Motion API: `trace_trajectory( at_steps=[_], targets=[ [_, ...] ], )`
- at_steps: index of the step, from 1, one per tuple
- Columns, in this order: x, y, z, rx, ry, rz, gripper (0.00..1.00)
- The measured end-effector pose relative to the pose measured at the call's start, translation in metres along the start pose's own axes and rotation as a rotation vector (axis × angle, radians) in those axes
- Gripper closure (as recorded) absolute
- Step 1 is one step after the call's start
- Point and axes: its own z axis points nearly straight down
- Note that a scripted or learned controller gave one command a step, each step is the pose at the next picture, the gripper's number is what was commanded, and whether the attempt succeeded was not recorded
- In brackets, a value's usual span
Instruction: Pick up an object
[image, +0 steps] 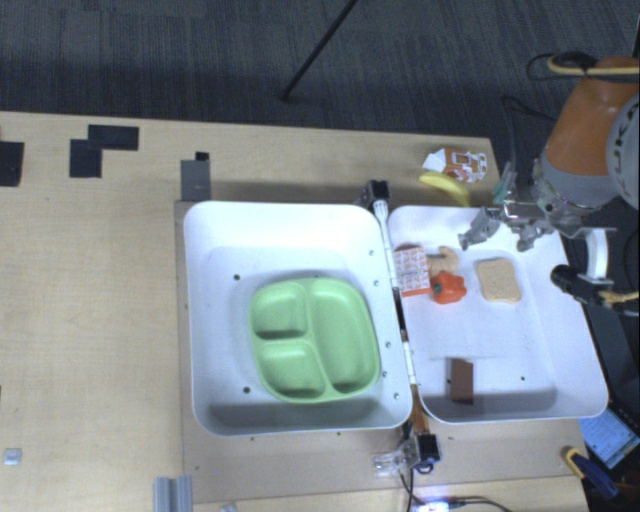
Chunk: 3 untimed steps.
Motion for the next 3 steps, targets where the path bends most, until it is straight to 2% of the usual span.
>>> trace_trajectory(
  at_steps=[1, 2, 3],
  targets=[
    [0.032, -0.038, 0.099, -0.004, -0.002, 0.003, 0.0],
    [0.033, -0.036, 0.087, -0.009, -0.001, 0.001, 1.0],
    [0.079, -0.115, 0.0, 0.001, 0.001, 0.0, 1.0]
  ],
)
